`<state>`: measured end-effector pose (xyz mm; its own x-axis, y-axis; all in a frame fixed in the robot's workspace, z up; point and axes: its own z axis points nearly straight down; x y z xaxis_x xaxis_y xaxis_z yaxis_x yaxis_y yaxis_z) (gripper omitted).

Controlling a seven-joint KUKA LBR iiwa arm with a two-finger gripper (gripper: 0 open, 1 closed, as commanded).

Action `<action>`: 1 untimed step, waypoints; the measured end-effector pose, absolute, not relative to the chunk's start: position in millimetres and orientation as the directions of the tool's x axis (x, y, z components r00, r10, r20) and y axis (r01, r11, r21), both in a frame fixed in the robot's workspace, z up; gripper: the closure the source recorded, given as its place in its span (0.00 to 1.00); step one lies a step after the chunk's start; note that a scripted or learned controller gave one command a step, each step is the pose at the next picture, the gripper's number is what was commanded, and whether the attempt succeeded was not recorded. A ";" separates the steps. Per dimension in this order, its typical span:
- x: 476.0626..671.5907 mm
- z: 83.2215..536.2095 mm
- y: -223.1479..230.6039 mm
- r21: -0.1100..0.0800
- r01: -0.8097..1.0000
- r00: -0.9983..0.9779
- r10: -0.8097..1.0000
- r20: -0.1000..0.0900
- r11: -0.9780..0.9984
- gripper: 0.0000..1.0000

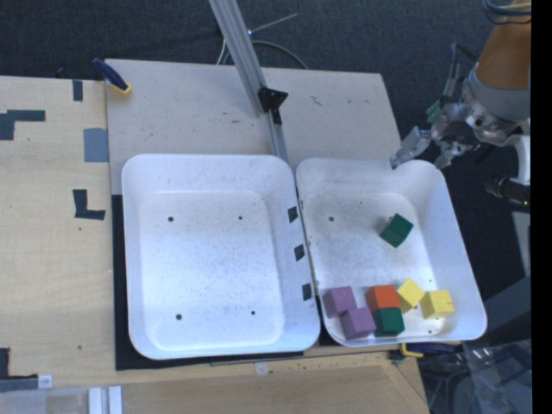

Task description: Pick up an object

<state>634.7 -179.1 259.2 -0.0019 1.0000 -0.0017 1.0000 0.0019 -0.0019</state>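
Blocks point(379, 307) are clustering along the right bin's point(448, 205) near rim, one green cube point(397, 229) lying alone mid-bin. The gripper point(425, 149) is hovering over its far-right corner, fingers spread, holding nothing.

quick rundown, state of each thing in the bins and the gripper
gripper: above the right bin's far rim, holding nothing visible
lone green cube: tilted, apart from the rest
purple cubes: touching, near edge
orange cube: against second green cube
yellow cubes: near right corner
left bin: holds no blocks
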 end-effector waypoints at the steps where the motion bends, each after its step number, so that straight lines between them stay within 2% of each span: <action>1: 609.0 95.2 -208.0 -0.010 1.000 0.000 1.000 0.001 0.000 0.00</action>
<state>609.0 -208.0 95.2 0.0003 1.0000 0.0008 0.9999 -0.0003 -0.0101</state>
